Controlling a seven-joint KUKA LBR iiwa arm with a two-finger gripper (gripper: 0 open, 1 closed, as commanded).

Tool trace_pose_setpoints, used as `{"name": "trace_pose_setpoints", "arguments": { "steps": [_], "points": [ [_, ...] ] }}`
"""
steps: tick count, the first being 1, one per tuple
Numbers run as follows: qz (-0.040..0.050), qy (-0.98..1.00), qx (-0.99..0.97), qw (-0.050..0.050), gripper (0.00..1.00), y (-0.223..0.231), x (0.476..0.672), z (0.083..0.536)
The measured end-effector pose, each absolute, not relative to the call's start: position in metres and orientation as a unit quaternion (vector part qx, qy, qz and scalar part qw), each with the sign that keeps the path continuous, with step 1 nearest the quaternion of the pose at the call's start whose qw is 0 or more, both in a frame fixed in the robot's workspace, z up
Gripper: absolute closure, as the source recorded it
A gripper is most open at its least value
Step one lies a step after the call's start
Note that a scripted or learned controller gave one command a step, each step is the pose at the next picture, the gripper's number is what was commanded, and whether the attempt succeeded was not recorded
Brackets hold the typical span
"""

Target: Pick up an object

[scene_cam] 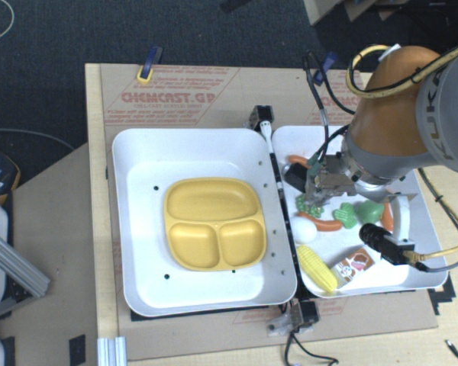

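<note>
Gripper down among the toy food, nothing lifted yet.

Take the right bin (412, 277) as your landmark: nearest you in it lie a corn cob (317, 269) and a small carton (353, 265); mid-bin, the gripper (314, 202) hangs over an orange carrot (320, 221), fingers too hidden to tell. You next need a clean close and lift. Left sits a yellow tray (214, 223); beyond, dark carpet (99, 14).

My two bins, the left bin (130, 204) and the right bin (424, 277), look like smooth white plastic with a soft shine. The yellow divided tray (214, 223) seems matt plastic. The corn cob (317, 269) has a bumpy plastic surface. My orange band (393, 101) is glossy. The board (99, 113) under the bins looks like matt brown cardboard with red print.
</note>
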State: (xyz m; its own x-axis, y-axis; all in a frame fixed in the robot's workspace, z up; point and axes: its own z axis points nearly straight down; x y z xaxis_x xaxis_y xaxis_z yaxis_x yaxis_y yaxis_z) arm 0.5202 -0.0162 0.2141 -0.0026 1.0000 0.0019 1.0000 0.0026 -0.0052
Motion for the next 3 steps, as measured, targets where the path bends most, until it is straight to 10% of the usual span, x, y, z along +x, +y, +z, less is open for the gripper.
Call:
{"name": "trace_pose_setpoints", "arguments": {
  "steps": [3],
  "points": [
    [-0.0012, -0.708, -0.706, -0.001, 1.00, -0.019, 0.519, 0.234]
  ]
}}
